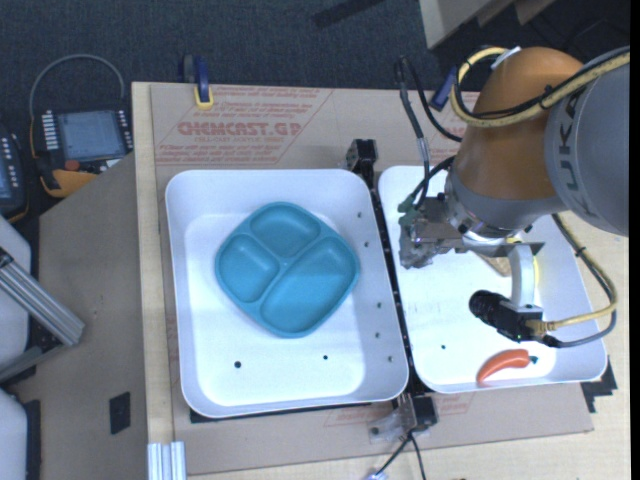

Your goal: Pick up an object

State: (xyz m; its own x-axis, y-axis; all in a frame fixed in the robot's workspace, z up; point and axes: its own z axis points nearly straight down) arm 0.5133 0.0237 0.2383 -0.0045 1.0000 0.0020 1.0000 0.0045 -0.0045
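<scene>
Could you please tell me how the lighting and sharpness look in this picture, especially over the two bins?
In the camera view, light is soft and even; the blue plate looks sharp, with a faint shadow on the left bin; the right bin looks washed out; the gripper is dark and slightly soft; the orange object reads crisp.

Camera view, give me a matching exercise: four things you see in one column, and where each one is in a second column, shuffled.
Things
1. blue divided plate
2. orange pepper-shaped item
3. pincer
4. small screen unit

Places
A. over the left part of the right bin
B. beyond the bench, upper left of the view
C. middle of the left bin
D. right bin, near its lower edge in the view

Pairs: 1-C, 2-D, 3-A, 4-B
</scene>
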